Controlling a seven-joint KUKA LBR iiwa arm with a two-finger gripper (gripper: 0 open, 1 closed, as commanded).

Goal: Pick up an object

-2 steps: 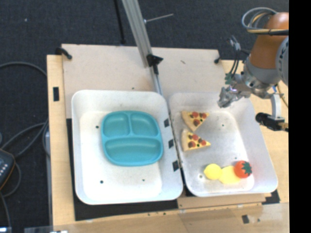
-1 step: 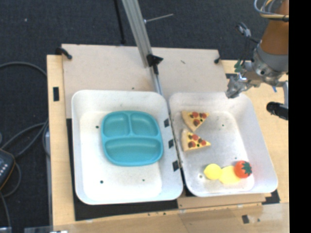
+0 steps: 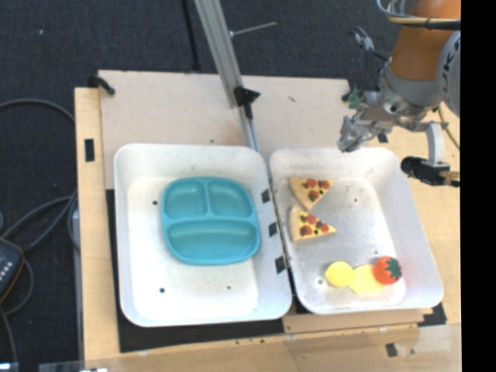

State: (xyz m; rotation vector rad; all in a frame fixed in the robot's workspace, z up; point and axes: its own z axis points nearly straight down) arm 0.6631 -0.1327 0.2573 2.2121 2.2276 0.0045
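Gripper (image 3: 355, 140): hangs over the far rim of the right bin, at about 12 o'clock of that bin, nothing visible between its tips; whether they are spread or closed, I cannot tell at this size.
Arm: one arm only, so no choice of hand; it comes in from 2 o'clock.
Key relation: every pickable thing lies toward 6 o'clock of the gripper; the upper pizza slice (image 3: 308, 190) is nearest, at about 7 o'clock of it and near.
Upper slice axis: crust toward 12 o'clock, point toward 6 o'clock.
Lower pizza slice (image 3: 310, 226): just beside the upper one, at its 6 o'clock, long axis lying roughly 9 to 3 o'clock.
Right bin (image 3: 411, 231): holds both slices at its left side, plus a yellow piece (image 3: 346, 276) and a tomato (image 3: 387, 270) at its 5 o'clock corner, those two touching.
Left bin (image 3: 132, 231): holds a teal divided plate (image 3: 209, 220), lying flat in its middle, three compartments with nothing in them.
Judgement: no object is picked yet; a descent toward 7 o'clock looks like the shortest route, and the flat slices may be hard to pinch.
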